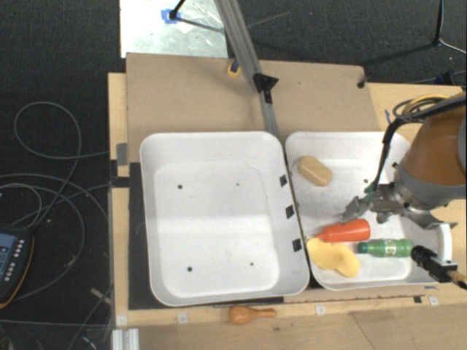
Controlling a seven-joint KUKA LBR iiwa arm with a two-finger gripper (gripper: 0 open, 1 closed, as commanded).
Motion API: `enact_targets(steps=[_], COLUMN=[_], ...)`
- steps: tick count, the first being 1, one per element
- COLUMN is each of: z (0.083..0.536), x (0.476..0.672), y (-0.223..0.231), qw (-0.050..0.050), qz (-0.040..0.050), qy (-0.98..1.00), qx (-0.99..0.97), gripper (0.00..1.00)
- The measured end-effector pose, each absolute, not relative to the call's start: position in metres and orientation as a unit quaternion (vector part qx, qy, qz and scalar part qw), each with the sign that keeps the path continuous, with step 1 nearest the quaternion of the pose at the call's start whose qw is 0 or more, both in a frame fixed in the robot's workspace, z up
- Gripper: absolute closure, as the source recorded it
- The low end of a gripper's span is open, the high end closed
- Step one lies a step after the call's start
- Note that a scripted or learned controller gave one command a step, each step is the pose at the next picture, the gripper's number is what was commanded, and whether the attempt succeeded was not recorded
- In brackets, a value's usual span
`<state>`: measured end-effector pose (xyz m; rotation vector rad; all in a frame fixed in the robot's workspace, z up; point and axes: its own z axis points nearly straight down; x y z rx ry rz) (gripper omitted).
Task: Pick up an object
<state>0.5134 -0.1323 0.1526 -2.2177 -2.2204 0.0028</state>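
Note:
The right bin (343,146) holds a tan bread-like block (315,170) near its back left, an orange carrot-shaped piece (344,232), a yellow piece (335,257) at the front, and a green bottle (385,249) lying on its side. My gripper (363,205) reaches in from the right and hangs low over the bin, just above the carrot's right end. Its dark fingers (353,208) point left and down, with nothing visibly between them.
The left bin (211,148) sits beside the right one, with black clips (289,211) along the shared wall. An orange pear-shaped toy (250,313) lies on the bench in front of the bins. A slanted metal pole (244,39) crosses behind them.

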Motion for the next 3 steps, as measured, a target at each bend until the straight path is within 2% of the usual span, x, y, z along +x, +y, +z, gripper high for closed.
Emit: enact_targets(steps=[1, 2, 3], z=[0.112, 0.09, 0.101], x=[0.514, 0.515, 0.516], y=[-0.125, -0.125, -0.125], qw=[-0.003, 0.0, -0.001], qz=[-0.0032, 0.0, -0.001], qy=[-0.707, -0.707, -0.707], qx=[-0.707, -0.707, -0.707], gripper=[0.0, 0.0, 1.0])
